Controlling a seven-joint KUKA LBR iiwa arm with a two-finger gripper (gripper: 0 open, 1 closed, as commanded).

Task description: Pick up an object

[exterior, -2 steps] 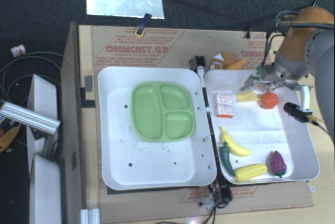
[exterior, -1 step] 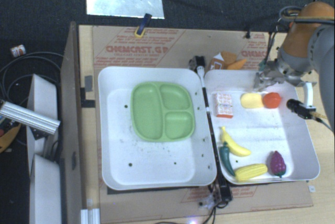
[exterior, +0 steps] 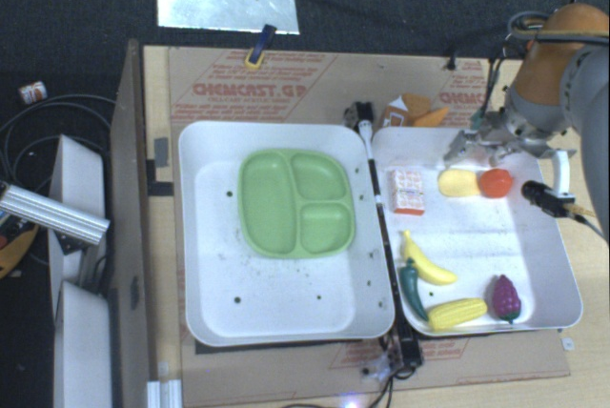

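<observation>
Two bins point(exterior: 214, 301); pincer point(exterior: 469, 145) above lemon point(exterior: 458, 183), tomato point(exterior: 495, 183).

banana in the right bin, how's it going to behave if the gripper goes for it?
The banana looks like smooth moulded plastic, so probably stiff, light and somewhat slippery. Its curved shape lying flat suggests it may spin or slide if pinched off-centre. The green pepper and corn lie close by, so a push would likely nudge them.

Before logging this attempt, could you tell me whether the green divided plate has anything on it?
Empty: the green divided plate shows three bare compartments in the left bin.
</observation>
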